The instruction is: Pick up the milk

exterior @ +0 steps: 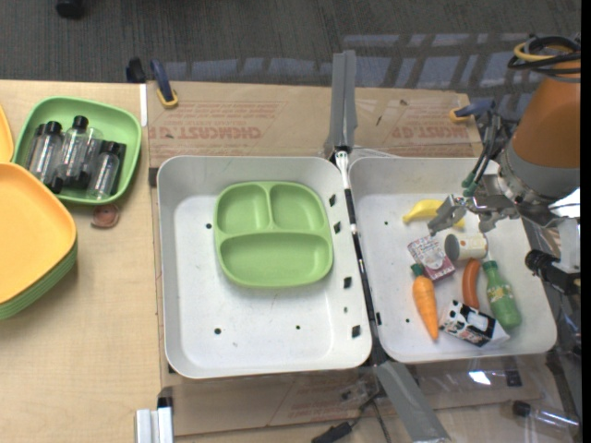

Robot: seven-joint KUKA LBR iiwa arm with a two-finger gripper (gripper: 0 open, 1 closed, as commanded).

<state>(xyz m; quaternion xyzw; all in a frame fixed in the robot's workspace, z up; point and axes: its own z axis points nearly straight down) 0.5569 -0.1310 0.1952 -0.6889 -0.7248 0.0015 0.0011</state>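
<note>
The claw point(459, 212) hangs over the right bin point(388, 275), its fingers spread, just beside a banana point(423, 210). Below it lie a small white can point(464, 245), a carrot point(425, 303), a green bottle point(500, 295) and the black-and-white milk carton point(471, 324) near the bin's front edge. The left bin point(185, 275) holds a green divided plate point(273, 233).
</note>
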